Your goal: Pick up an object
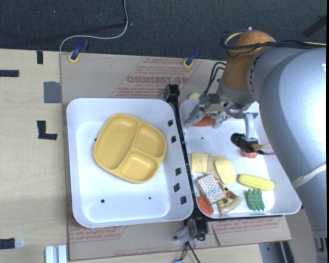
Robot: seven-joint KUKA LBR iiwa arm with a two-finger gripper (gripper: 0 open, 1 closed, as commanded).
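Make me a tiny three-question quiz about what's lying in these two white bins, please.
1. True or false: the yellow three-compartment plastic plate lies in the left white bin.
2. Which toy lies nearest the right white bin's near right corner: A) yellow corn cob, B) green ridged piece, C) pale yellow rounded piece?
3. Fill in: the arm's gripper is over the ___ bin.

Key: 1 true; 2 B; 3 right.
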